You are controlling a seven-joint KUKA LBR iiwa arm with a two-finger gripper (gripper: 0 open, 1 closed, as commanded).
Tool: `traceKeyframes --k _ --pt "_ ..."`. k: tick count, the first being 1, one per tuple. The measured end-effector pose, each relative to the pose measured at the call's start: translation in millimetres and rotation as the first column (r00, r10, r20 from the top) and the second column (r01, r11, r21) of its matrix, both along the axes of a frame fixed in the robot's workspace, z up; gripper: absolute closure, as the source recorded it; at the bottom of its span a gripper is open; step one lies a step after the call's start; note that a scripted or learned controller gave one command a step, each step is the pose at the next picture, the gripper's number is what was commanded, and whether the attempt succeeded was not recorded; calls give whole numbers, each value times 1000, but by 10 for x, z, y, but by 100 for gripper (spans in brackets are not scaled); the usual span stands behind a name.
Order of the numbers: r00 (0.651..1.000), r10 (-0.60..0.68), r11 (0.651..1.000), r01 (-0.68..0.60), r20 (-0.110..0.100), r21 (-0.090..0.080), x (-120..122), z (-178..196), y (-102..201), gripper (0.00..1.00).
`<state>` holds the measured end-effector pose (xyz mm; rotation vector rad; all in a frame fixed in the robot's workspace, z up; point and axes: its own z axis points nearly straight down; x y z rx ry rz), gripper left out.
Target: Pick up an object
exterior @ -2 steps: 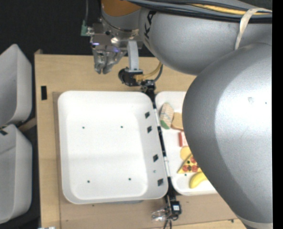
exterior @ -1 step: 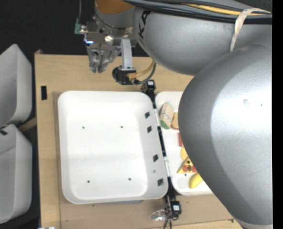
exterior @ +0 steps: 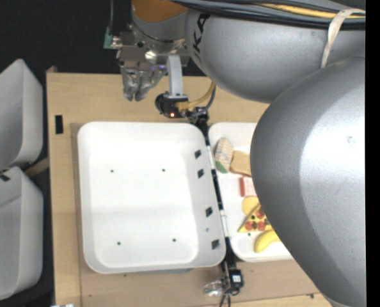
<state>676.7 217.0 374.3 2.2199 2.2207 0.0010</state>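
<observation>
**Fingers high over far bench edge — objects sit off to the right**

Gripper [exterior: 136, 85] hangs above the far edge of the bench [exterior: 65, 94], just beyond the back rim of the left bin [exterior: 87, 190]. Nothing between the fingers as far as the view shows; they point down, close together, but whether spread or pressed together I cannot tell — too small & blurred.

Outward from there: wrist w/ orange band [exterior: 155, 5] sits directly above, and the grey arm [exterior: 318, 171] sweeps in from the right, covering much of the right bin [exterior: 241, 254].

Objects all lie in the right bin, i.e. to the view's right and nearer the camera than the fingers. Visible ones run in a rough column along its left side: a pale speckled piece [exterior: 224, 151] w/ a green bit at its base, a tan slab [exterior: 240, 163] touching it, a red-and-white item [exterior: 247, 186], a yellow piece [exterior: 250, 206], a small red-spotted thing [exterior: 256, 220], and a banana [exterior: 265, 240] nearest the camera.

Key relation, as a judgement: nearest candidate is the speckled piece, its long axis running roughly away from the camera. Fingers would need to cross the divider btwn the bins, then descend. Pick not yet begun.
</observation>
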Motion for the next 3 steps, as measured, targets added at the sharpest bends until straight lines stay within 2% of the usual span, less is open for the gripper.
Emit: traceKeyframes --k 2,3 --pt "1000 5 1000 -5 -1 -1 -250 6 29 100" --pt "1000 7 1000 -7 6 0 150 296 32 100"
